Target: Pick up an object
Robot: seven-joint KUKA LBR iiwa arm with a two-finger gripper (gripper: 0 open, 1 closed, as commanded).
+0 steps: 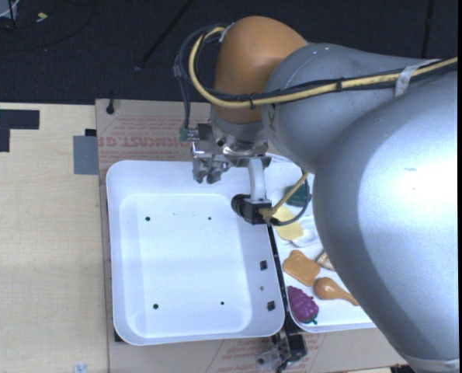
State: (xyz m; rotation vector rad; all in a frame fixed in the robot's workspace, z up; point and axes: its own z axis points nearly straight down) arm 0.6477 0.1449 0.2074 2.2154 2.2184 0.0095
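Grey arm (355, 130) over left bin (130, 208)

You see a white bin (130, 255) at nine o'clock, purple grapes (303, 304) at five, and the arm's orange band (250, 57) at twelve.

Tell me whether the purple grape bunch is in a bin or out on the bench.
In a bin. The purple grape bunch lies inside the right bin, near its front left corner, beside orange toy pieces.
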